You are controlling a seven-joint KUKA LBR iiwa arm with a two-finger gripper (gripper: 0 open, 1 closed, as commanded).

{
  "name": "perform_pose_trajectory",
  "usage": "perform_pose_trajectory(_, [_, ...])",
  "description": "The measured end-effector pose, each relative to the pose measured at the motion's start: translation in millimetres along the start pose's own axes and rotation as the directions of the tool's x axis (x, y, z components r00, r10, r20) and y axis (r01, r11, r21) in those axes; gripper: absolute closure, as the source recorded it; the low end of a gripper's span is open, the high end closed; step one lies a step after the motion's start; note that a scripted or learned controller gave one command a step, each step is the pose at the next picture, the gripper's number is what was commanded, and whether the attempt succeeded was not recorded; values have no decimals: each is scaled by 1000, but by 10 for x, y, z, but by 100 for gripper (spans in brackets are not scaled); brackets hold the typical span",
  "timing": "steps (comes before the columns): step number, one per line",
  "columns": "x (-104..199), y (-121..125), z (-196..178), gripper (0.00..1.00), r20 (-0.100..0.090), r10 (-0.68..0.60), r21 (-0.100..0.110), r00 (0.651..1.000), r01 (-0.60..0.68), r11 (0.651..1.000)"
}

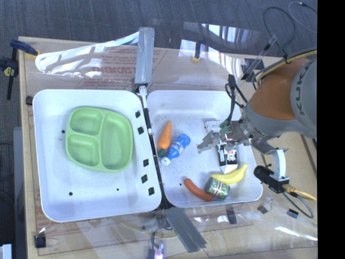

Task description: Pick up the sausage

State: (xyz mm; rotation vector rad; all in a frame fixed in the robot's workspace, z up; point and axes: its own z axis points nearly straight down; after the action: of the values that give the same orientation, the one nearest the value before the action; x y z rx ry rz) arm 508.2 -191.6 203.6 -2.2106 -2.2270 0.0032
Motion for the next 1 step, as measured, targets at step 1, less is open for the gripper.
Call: perform_pose_trajectory(1, [408,-265,1128,0,1,-66,-2,998,66,998])
